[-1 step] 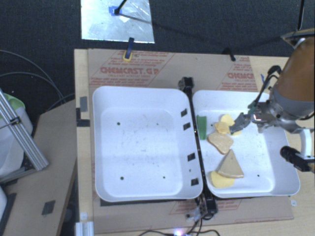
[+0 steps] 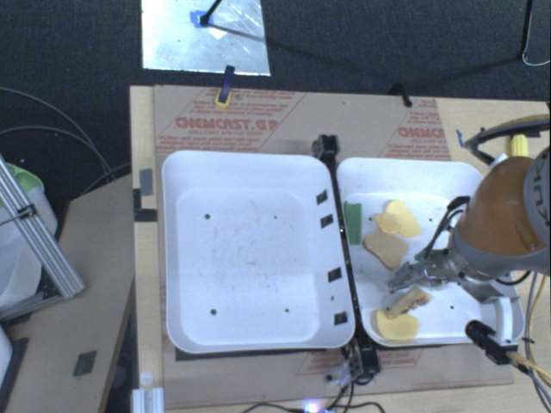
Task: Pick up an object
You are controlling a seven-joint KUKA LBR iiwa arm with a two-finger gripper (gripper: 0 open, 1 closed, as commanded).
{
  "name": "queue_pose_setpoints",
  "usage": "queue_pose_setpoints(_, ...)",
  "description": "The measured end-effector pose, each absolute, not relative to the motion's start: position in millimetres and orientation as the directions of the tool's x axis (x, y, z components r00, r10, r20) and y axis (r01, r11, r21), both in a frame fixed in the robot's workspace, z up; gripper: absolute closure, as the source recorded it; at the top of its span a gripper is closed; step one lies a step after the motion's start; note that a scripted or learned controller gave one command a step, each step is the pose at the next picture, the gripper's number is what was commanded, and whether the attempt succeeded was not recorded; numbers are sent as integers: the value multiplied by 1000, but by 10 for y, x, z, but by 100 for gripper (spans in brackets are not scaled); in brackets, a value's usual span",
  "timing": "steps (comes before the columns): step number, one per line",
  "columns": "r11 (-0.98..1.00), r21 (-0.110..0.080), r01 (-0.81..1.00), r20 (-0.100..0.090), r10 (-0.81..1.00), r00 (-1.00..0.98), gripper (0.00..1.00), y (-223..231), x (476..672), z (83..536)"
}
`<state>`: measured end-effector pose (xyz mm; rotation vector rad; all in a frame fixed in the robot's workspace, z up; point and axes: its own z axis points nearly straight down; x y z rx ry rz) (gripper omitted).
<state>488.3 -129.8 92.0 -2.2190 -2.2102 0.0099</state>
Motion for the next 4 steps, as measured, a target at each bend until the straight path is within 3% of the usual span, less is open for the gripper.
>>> queue_pose_setpoints(1,7,-1,1000,3,1000,-7,0,-800,5013,835)
queue_pose_setpoints(2,3,3,1000,1,1000,-3,100,-832,5021,950)
queue_pose_setpoints(3,12,10,1000,3,1000,-12,100,-110,4884,1895)
queue_pose_setpoints(4,12,12,1000,4,1000,-12,100,406,4886,2784)
